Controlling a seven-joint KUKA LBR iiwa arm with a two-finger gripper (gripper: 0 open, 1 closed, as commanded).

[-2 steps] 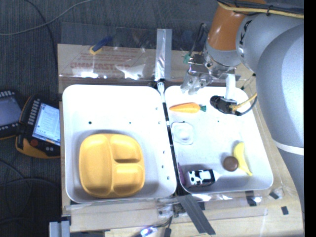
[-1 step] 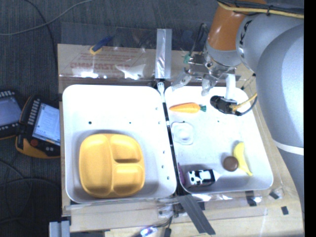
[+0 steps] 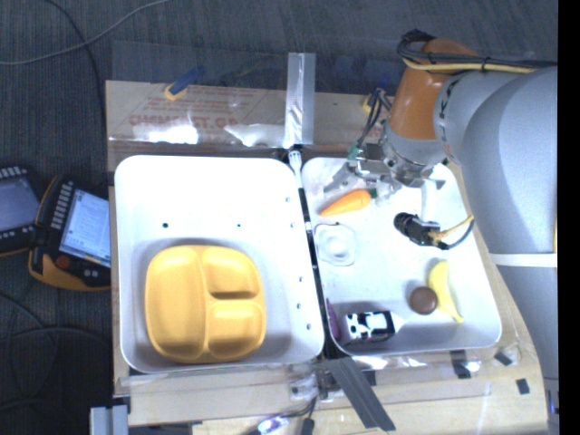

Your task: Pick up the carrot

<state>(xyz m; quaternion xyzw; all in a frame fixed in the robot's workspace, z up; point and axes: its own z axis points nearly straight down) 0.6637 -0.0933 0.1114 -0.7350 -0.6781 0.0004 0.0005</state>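
One gripper (image 3: 367, 172) hangs over the right bin's (image 3: 471, 333) far-left corner; its finger state I cannot tell. Touching or just under it lies the carrot (image 3: 347, 203), close to the dividing rim. Nearer sit a clear cup (image 3: 336, 244), banana (image 3: 443, 288), brown ball (image 3: 422, 299) and black-white toy (image 3: 370, 324); a yellow tray (image 3: 205, 299) occupies the left bin (image 3: 163, 188).

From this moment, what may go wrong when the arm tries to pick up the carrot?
1. The carrot lies close to the far left corner of the right bin, so the wall may block the gripper.
2. The carrot tapers and lies at a slant, so it may slip out.
3. A clear cup sits just beside it and could be knocked.
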